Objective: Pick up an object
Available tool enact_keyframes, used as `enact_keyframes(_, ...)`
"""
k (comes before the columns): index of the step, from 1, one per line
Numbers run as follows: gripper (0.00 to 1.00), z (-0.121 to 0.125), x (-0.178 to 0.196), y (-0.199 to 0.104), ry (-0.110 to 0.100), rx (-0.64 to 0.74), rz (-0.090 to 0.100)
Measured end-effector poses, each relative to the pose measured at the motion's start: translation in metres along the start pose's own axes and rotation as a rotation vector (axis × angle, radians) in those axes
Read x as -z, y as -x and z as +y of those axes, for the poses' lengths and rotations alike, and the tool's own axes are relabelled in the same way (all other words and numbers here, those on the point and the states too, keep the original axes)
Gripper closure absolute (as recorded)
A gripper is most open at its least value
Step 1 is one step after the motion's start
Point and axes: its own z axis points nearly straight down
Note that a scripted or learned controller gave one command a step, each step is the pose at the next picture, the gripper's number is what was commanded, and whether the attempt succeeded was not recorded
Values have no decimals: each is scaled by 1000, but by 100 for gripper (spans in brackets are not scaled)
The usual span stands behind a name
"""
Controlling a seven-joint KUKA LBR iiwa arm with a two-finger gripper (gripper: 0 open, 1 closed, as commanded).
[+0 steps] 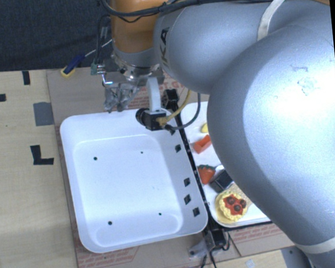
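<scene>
- Arm point(255, 62) comes in from the right and fills most of the upper right; big grey links cover the bulk of the right bin point(255, 216)
- Orange band point(137, 14) sits at top centre, wrist hardware just below it
- Gripper point(116, 100) hangs over the far rim of the left bin point(124, 176), near its back edge; it looks to be above the cardboard just behind the rim rather than inside the bin
- Jaws: can't tell whether released or clenched, the metal bits there are too small and blurred; nothing visibly between them
- Black fitting with a cable point(151, 119) sits at the left bin's far right corner, next to the black divider strip point(185, 158) between the bins
- Left bin floor shows plain white with four small dark dots
- Objects to pick are all in the visible strip of the right bin, well apart from the gripper:
- orange-red piece point(201, 145) near the divider, further back
- red piece with a green bit point(206, 172) just in front of it
- dark flat block point(222, 180) touching or just beside that red piece
- yellow round toy with red and dark spots point(232, 207) at the near end of the bin
- Blue-handled tool point(72, 65) lies on the bench behind the left bin, off to the left of the gripper
- Cardboard sheet point(110, 264) under the bins, black tape marks point(39, 156) on the wooden bench to the left
</scene>
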Motion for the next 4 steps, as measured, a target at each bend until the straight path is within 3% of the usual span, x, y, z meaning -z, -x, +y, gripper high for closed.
enact_keyframes(1, 100, -25, 158, -46, 20, -1, 7)
enact_keyframes(2, 100, -24, 294, -42, 19, -5, 5)
enact_keyframes(3, 100, -91, 141, -42, -15, -8, -7)
enact_keyframes(4, 100, 4, 42, -40, 1, -11, -4)
